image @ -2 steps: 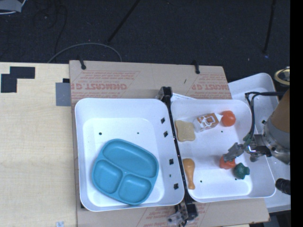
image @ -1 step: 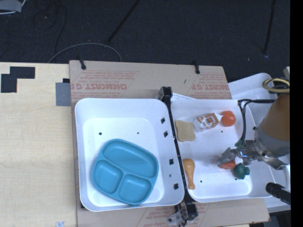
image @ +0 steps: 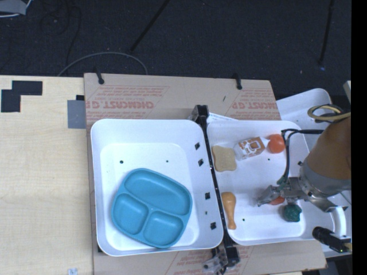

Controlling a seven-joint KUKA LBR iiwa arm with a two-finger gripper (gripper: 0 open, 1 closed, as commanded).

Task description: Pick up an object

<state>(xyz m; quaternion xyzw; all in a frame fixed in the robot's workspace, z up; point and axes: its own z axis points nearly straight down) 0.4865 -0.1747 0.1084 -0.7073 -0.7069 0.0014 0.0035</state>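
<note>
In the right bin lie a tan bread slice, a small brown-and-white packet, an orange-red ball, a yellow-brown drumstick-shaped piece and a dark green lump. My gripper hangs low over the bin's right part, just left of the green lump. A small red object shows right at the fingertips. I cannot make out whether it sits between them.
The left bin holds a blue divided plate. A black divider with clips runs between the bins. Cardboard lies under both. The arm's grey body covers the right bin's right edge.
</note>
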